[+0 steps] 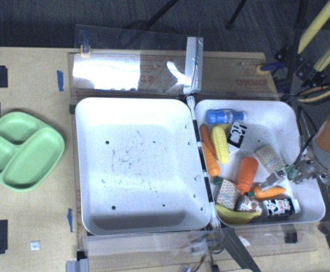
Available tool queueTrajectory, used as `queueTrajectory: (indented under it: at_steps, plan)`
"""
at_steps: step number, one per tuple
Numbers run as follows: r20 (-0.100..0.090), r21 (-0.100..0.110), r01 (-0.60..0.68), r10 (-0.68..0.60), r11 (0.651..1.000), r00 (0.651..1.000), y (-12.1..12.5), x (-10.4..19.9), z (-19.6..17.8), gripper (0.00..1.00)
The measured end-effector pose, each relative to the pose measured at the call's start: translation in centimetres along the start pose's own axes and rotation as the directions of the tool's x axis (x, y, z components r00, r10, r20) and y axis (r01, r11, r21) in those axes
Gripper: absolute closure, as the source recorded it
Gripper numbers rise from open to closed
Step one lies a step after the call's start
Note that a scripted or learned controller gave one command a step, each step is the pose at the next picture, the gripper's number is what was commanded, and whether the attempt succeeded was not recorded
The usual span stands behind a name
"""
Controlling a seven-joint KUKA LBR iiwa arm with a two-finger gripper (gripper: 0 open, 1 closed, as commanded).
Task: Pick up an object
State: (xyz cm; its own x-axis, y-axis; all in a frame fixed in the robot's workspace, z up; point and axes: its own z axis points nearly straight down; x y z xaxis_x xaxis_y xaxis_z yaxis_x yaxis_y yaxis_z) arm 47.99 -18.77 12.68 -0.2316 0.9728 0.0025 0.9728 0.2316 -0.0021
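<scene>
The right bin (284, 118) holds several objects: a blue bottle (224, 116), a yellow corn cob (219, 143), a black-and-white packet (237, 135), a long carrot (210, 154), an orange bottle (246, 174), a small carrot (271, 192), a banana (236, 215), a patterned pouch (227, 193) and a black-and-white tube (278, 207). My gripper (274, 178) reaches in from the right edge, low over the bin's right half. Its tip sits just above the small carrot and right of the orange bottle. I see nothing lifted.
The left bin (136, 163) lies beside the right one, sharing a middle wall. A green divided plate (20, 150) rests on the bench at far left. A clear plastic panel (136, 72) stands behind the bins. A speckled beige cloth (269, 157) lies near the gripper.
</scene>
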Motion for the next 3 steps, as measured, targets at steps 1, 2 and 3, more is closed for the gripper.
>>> queueTrajectory:
  at_steps: [1,2,3]
  plan:
    - [0.007,-0.010,-0.007,0.007,1.000,1.000,5.6,1.5,4.0,0.00]
    - [0.004,-0.011,-0.186,0.186,0.982,0.982,1.8,6.3,4.0,0.00]
    - [-0.001,-0.012,-0.691,0.691,0.723,0.723,1.2,3.9,4.0,0.00]
